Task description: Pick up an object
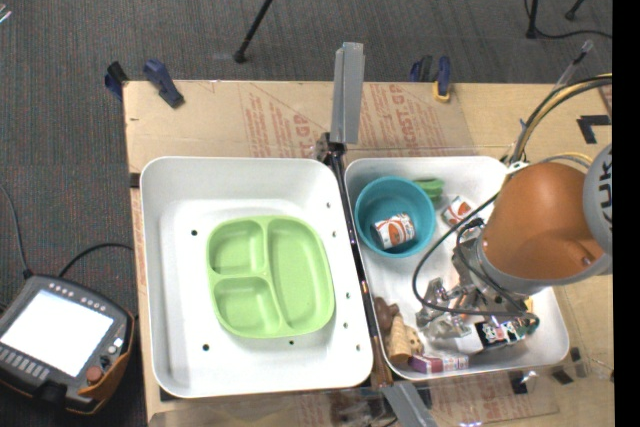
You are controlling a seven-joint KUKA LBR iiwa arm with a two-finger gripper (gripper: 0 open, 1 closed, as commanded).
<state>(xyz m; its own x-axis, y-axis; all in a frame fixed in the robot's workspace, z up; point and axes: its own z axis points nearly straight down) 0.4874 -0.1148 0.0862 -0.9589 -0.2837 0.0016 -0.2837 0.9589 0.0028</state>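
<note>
Near the front edge of the right bin (556, 347) lie small objects (440, 362). Pincer (470, 307) hangs low over them; whether it is spread I cannot tell.

Single fixed camera above bench (300, 120), slanted down, both bins framed

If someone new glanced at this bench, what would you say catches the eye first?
Probably the light green divided plate, lying alone in the left bin. Next, the arm's orange band looming over the crowded right bin, with the gripper low among small items near its front edge. A teal bowl with a small can inside sits at that bin's back left.
</note>
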